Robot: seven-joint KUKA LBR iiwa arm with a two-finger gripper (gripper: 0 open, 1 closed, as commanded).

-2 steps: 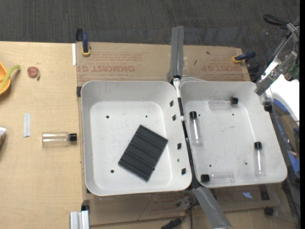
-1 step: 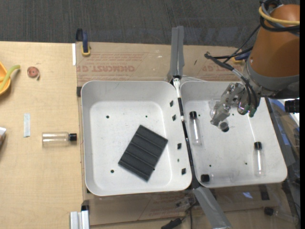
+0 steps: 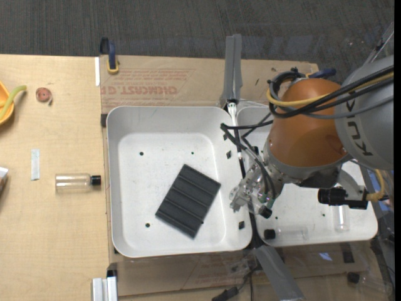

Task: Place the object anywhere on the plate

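Note:
A dark ribbed rectangular plate lies tilted on the floor of the left bin. My gripper hangs below the orange wrist band, over the wall between the two bins, just right of the plate's right corner. Cables and metal parts crowd the gripper's tip, and nothing can be made out in it. A small clear tube-like object lies in the right bin, near its front right corner, right of the gripper.
A clear bottle with a black cap lies on the wooden bench left of the bins, with a small white strip beside it. A yellow item and a small red disc sit at the far left. The arm covers much of the right bin.

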